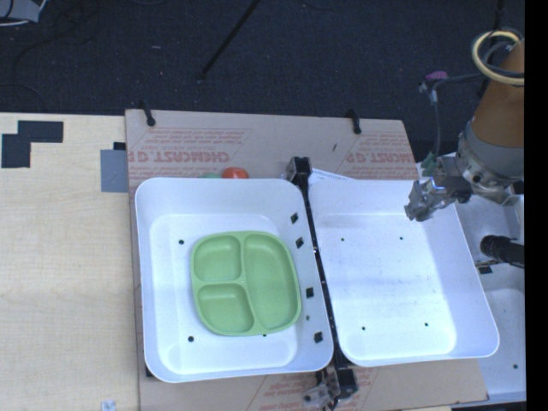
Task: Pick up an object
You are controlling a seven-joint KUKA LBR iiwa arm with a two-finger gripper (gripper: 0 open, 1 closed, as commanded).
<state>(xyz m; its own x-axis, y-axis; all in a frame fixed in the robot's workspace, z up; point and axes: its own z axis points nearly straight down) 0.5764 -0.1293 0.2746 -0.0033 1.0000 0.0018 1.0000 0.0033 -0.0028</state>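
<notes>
- Right now the gripper (419, 205) hangs over the upper right corner of the right bin (402, 332); its finger gap cannot be told, and nothing shows between the fingers.
- Centre-left of the frame, a green divided plate (246, 282) lies flat in the left bin (163, 315).
- Behind that bin's far rim, a small red-orange object (235, 174) sits on the cardboard (257, 144).

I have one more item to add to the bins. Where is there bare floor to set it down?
The right white bin has bare floor from the centre divider to its right wall; the gripper hangs over its top right corner. In the left white bin, the green three-compartment plastic plate takes the middle, leaving narrow strips along the walls.
</notes>
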